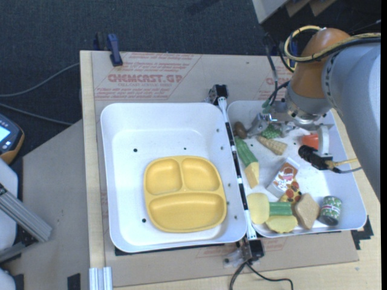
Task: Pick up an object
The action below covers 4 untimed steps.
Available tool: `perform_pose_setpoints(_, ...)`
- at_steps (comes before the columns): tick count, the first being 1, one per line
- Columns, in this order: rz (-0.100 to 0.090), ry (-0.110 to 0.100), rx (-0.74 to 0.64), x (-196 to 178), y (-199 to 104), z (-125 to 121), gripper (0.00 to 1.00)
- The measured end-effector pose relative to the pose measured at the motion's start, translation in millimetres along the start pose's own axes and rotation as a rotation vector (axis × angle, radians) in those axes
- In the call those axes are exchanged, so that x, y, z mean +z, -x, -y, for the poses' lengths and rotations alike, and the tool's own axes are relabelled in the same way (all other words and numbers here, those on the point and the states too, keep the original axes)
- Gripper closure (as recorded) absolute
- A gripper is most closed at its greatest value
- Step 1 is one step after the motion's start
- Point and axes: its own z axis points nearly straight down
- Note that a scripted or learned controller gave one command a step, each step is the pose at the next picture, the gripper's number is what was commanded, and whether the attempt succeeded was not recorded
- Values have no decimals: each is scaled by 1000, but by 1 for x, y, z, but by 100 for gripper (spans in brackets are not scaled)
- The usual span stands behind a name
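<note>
My gripper (269, 121) hangs low over the far left part of the right bin (357, 205). Just below it lies a tan cone-shaped toy (272, 144), and to its left a small brown piece (240, 128). A green pickle (245, 151) and a yellow cheese wedge (251, 174) lie along the bin's left wall. Nearer the front are a printed snack packet (284, 180), a yellow lemon (258, 207), a bread slice (306, 210) and a green can (331, 209). Nothing can be made out between the fingers.
The left bin (121, 132) holds a yellow divided plate (183, 193). An orange-red piece (310, 141) lies under the wrist. A green block (279, 209) and a yellow slice (281, 224) sit at the right bin's front. A blue clamp (113, 49) sits at the board's far edge.
</note>
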Motion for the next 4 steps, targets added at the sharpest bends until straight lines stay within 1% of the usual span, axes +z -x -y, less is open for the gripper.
perform_pose_setpoints(1,3,4,5,0,49,-20,0)
perform_pose_setpoints(2,6,-6,-1,-1,-11,8,0)
perform_pose_setpoints(3,3,4,4,0,27,-21,0)
perform_pose_setpoints(4,-1,-4,0,0,-1,-4,0)
